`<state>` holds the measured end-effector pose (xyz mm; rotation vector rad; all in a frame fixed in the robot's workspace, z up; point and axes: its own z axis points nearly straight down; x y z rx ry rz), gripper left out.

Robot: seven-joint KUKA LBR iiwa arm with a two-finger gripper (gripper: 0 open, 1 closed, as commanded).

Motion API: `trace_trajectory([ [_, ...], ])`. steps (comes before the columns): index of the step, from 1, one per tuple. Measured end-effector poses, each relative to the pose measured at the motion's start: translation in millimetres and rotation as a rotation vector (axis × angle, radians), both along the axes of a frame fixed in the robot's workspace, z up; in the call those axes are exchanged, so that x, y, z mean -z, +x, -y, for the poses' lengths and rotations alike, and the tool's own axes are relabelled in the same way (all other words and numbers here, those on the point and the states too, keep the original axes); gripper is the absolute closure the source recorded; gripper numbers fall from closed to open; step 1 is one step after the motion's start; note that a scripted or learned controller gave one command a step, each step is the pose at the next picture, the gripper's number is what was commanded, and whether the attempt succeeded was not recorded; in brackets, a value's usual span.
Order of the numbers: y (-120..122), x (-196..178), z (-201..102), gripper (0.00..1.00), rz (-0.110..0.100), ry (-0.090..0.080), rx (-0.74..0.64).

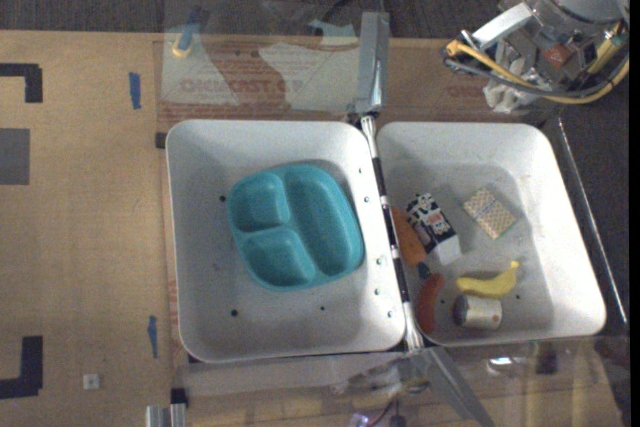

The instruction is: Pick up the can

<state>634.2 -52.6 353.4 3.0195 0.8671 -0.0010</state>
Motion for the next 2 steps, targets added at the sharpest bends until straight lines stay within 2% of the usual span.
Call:
trace_trajectory([
  [1, -9.6, -62.2, -74.6, 1.0, 0.003, 0.002, 0.119],
  [2, 19.0, 14.8, -148.6, 1.0, -0.004, 0.001, -0.071],
])
